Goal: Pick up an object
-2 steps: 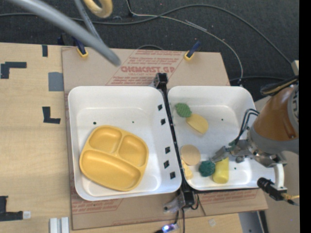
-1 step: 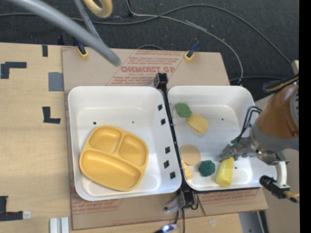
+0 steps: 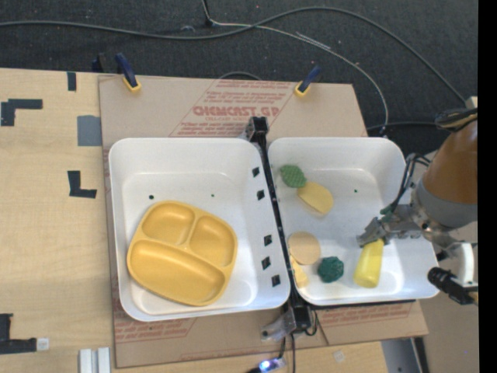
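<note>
hand (image 3: 375, 235) over smooth yellow block (image 3: 369, 264), knobbly green ball (image 3: 331, 269) near

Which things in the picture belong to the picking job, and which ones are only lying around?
For the job: gripper; yellow block right below it; dark green ball; tan disc; pale yellow piece; light green ball.

Lying about: yellow divided plate in the left bin; two blue clamps; cables.
</note>
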You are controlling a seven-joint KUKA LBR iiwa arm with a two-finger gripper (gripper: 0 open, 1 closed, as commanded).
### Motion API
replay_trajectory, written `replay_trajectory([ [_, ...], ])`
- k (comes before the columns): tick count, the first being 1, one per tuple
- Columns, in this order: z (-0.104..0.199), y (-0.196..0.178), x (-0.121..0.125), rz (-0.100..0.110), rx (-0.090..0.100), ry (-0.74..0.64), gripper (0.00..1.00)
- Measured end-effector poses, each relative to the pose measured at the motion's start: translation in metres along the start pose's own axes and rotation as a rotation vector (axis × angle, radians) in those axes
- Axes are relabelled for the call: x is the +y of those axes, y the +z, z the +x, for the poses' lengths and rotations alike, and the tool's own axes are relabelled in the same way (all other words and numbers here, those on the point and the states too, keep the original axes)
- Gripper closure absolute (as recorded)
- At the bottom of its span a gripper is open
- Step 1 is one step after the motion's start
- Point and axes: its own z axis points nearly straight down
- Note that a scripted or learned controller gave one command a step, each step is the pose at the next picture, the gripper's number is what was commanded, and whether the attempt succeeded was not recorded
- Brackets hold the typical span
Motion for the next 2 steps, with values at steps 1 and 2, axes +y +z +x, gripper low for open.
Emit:
replay_trajectory([
  [1, -0.002, -0.042, 0.001, 0.000, 0.000, 0.000, 1.00],
  [2, -0.002, -0.081, 0.002, 0.001, 0.000, 0.000, 1.00],
])
